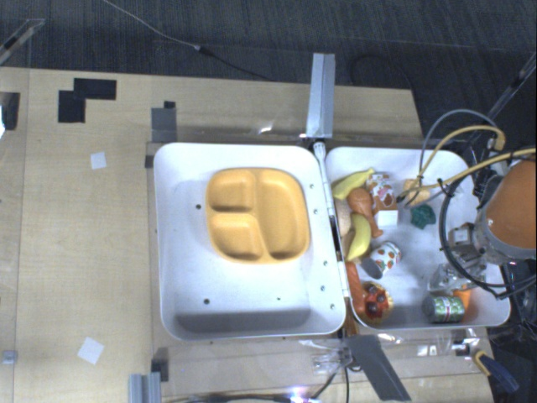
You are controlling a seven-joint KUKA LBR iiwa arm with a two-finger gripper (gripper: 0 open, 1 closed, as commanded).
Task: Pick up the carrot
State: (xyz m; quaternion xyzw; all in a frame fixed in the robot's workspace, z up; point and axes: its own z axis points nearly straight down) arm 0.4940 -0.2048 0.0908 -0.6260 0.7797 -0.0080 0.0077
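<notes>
The gripper (pixel 456 269) hangs low over the right-hand end of the right bin (pixel 403 324), under the grey wrist and the orange band (pixel 513 210) of the arm, with black and yellow cables (pixel 453 145) looping around it. Seen from above, it is masked by its own body and the cables, so I cannot tell whether it is released or clenched, and nothing can be seen held in it

Just below the gripper lies the carrot (pixel 466 298), a short orange piece near the bin's lower right corner. It is touching or just beside a green-labelled can (pixel 445 309) lying on its side.

Further left in the same bin sits a small teal object (pixel 422 217). Beyond it, along the left wall, two bananas (pixel 359 235) lie with a brownish piece (pixel 361 200) between them. Beside these are two white patterned toys (pixel 386 257). A long reddish-orange item (pixel 352 277) and a dark round thing (pixel 375 300) are at the lower left.

The left bin (pixel 180 250) holds a yellow divided tray (pixel 256 212), set near its middle
</notes>
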